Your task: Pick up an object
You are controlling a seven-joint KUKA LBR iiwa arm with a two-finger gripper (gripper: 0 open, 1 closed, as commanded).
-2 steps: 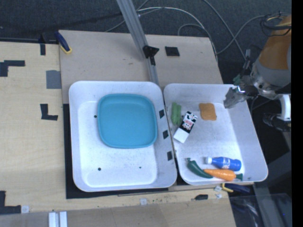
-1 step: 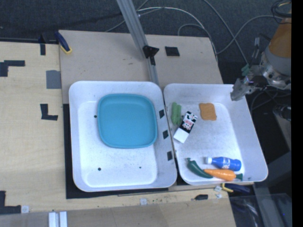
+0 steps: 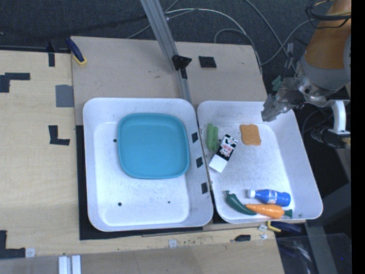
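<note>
The right bin (image 3: 296,153) holds a tan cookie-like piece (image 3: 250,134), a green pickle (image 3: 213,136), a small white milk carton with black spots (image 3: 224,152), a blue bottle (image 3: 272,197), an orange carrot (image 3: 265,210) and a dark green pepper (image 3: 236,204). My gripper (image 3: 271,111) hangs over the bin's far right corner, above and to the right of the tan piece. Nothing shows between its fingers.
The left bin (image 3: 97,153) holds a turquoise square plate (image 3: 153,145). A slanted metal post (image 3: 165,33) rises behind the bins. Cables loop across the dark floor at the back. Tan boards with black tape marks lie to the left.
</note>
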